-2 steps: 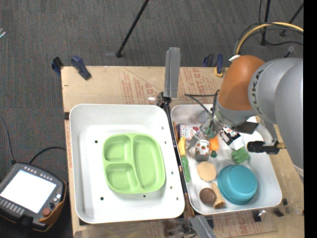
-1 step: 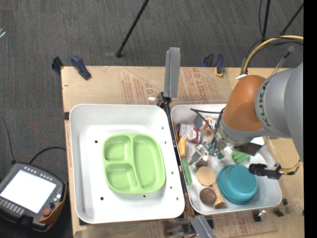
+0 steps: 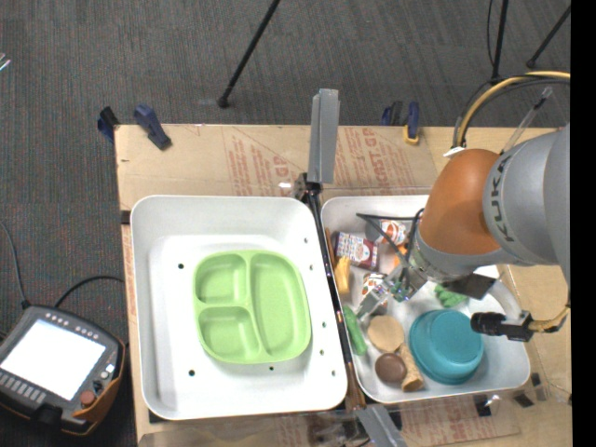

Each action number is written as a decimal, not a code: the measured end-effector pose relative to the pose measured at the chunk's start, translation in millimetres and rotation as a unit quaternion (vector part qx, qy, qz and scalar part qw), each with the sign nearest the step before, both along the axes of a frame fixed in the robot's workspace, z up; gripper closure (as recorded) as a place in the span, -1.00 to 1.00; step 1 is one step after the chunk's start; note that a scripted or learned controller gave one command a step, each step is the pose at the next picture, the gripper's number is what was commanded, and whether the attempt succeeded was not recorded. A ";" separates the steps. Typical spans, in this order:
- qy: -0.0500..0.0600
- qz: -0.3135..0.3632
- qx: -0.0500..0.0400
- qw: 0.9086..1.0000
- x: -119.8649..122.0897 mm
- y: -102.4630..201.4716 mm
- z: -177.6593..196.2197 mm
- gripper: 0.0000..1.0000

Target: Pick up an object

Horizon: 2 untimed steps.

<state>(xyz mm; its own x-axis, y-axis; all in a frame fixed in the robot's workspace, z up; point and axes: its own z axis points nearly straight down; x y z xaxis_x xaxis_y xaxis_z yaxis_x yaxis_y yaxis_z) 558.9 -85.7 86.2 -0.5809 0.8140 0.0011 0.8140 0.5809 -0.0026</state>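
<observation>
— Where to look for the hand [image 3: 395, 285]?

— Low over the right bin [image 3: 510, 372], towards its left half, at the end of the arm [image 3: 484, 217] reaching in from the right. Cannot tell how far open: wrist in the way, mixed colours beneath. Nothing plainly gripped, so best treated as holding nothing.

— And something to pick?

— Plenty, all in that right bin. Tan disc [image 3: 385, 332] just below the hand, dark brown ball [image 3: 391, 369] near the front wall, teal bowl [image 3: 449, 345] to the right, touching or nearly touching both. Red and white packet [image 3: 355, 248] further back, yellow piece [image 3: 343, 275] and green stick [image 3: 355, 330] along the left wall. Left bin [image 3: 149, 250] of no use here: just a green divided plate [image 3: 251, 305], wide and flat, probably awkward to grip.

— Best choice, then?

— Probably the tan disc: closest, top face exposed. Worth lining up straight above its middle before dropping, and spreading wide enough to clear both sides. Judging by the crowding, likely trouble from the bowl's rim on one side and the green stick on the other, so better to close across the freer direction.

— Anything to watch on the lift?

— Go up slowly and straight. Check for the disc really caught before swinging away over the worktop [image 3: 223, 156]; easy to nudge a neighbour or come up with nothing.
</observation>
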 end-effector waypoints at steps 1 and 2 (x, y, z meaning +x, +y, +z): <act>0.017 0.001 0.005 1.000 77.3 -37.9 -2.6 -1.00; 0.001 -0.038 0.001 0.999 41.0 -5.1 -0.4 -1.00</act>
